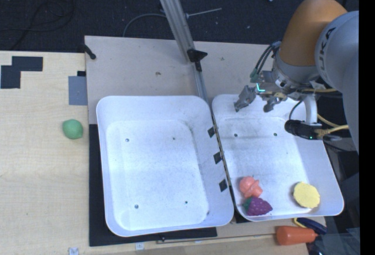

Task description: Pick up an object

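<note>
And here's the gripper [256, 102], fingers spread apart with nothing between them, poised over the far edge of the right bin [328, 174]. Below the orange band [307, 22] the wrist tilts down and to the left. Down at that bin's near edge, three candidates: an orange-pink toy [251, 186] touching a purple one [258, 207], and a yellow piece [306, 195] towards the near right corner, well apart from the fingers. The left bin [111, 189] sits alongside. Off on the worktop's left, a green ball [73, 129]; by the near edge, an orange item [295, 235].
</note>
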You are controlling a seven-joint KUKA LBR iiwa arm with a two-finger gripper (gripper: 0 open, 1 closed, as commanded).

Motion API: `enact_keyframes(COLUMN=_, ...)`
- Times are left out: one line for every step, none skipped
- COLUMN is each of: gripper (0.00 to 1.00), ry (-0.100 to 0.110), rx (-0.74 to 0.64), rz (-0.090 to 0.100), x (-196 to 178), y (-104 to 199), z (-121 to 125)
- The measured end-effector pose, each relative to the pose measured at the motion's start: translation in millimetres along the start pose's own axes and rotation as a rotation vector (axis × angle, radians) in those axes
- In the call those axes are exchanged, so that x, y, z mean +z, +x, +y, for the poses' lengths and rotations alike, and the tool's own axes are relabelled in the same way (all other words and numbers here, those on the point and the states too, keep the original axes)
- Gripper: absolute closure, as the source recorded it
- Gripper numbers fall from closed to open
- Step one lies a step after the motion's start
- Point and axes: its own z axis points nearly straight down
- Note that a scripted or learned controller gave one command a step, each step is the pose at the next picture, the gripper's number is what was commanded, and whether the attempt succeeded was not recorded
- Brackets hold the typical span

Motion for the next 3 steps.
enact_keyframes(gripper=0.00, ry=0.000, rx=0.000, rz=0.000, x=0, y=0, z=0)
enact_keyframes(gripper=0.00, ry=0.004, rx=0.000, rz=0.000, x=57, y=-5, z=7)
enact_keyframes(gripper=0.00, ry=0.003, rx=0.000, rz=0.000, x=103, y=-4, z=6)
